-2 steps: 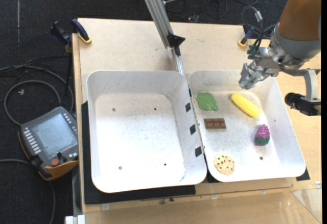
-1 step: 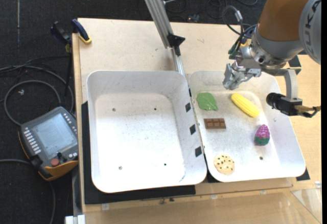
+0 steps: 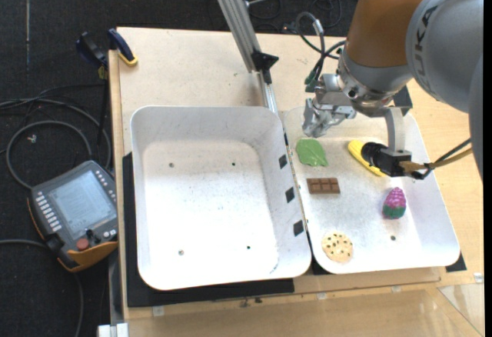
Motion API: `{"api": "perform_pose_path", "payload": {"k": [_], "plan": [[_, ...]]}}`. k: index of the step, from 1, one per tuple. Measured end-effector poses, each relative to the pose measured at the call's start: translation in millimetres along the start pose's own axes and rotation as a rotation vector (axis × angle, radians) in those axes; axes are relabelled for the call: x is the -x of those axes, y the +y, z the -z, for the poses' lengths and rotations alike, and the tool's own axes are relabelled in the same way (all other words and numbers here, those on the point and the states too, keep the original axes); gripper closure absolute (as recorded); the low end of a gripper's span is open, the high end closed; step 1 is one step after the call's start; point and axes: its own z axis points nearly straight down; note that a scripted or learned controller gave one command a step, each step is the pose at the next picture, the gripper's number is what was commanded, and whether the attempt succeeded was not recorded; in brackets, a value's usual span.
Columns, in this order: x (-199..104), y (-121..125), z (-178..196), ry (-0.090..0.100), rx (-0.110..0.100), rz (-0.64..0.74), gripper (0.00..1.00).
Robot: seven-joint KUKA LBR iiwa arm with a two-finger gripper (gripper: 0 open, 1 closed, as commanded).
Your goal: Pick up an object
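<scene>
Objects for picking all lie in the right bin (image 3: 430, 239), which sits on the counter (image 3: 192, 66) touching the left bin (image 3: 154, 266) along its inner wall. Taking the green leaf (image 3: 312, 151) as the landmark: it lies flat near the right bin's back corner, close to the wall shared with the left bin. The gripper (image 3: 317, 126) hangs just above and behind the leaf, pointing down at the bin floor beside it, and nothing shows between the fingers; whether they stand wide or narrow I cannot tell from this angle. In front of the leaf, a little nearer the camera, lies a brown chocolate bar (image 3: 324, 186). To the right of the leaf, well apart, a yellow banana (image 3: 361, 152) is partly covered by a black part of the arm. Farther right and forward of the leaf sits a purple bunch of grapes (image 3: 394, 202), and a round cookie (image 3: 337, 246) rests near the front rim, well forward of the leaf.
</scene>
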Motion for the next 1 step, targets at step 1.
{"api": "perform_pose_path", "payload": {"k": [1], "plan": [[-50.7, -1.3, -5.2, 0.001, 0.001, 0.0, 1.0]]}}
